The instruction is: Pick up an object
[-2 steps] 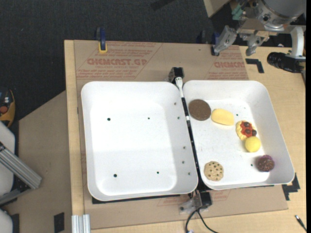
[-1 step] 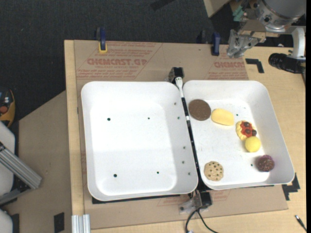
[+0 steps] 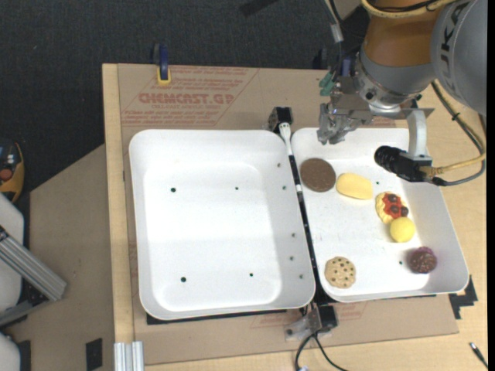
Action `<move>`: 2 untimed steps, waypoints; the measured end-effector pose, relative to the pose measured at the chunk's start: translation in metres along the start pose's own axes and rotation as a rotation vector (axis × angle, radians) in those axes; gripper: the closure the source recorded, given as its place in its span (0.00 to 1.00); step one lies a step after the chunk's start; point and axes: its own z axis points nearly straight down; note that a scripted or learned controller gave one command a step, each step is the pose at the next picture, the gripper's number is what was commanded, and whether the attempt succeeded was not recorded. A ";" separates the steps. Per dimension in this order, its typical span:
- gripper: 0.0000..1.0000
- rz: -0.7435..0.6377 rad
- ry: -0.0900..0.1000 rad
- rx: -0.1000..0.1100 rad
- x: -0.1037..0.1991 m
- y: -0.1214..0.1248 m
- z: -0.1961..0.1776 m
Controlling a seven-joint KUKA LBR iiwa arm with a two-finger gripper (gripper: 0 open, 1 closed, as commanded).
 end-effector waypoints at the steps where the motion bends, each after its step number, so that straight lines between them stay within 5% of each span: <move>1: 1.00 -0.001 0.000 -0.026 0.040 -0.026 -0.150; 2: 1.00 -0.002 -0.001 -0.001 0.095 -0.054 -0.071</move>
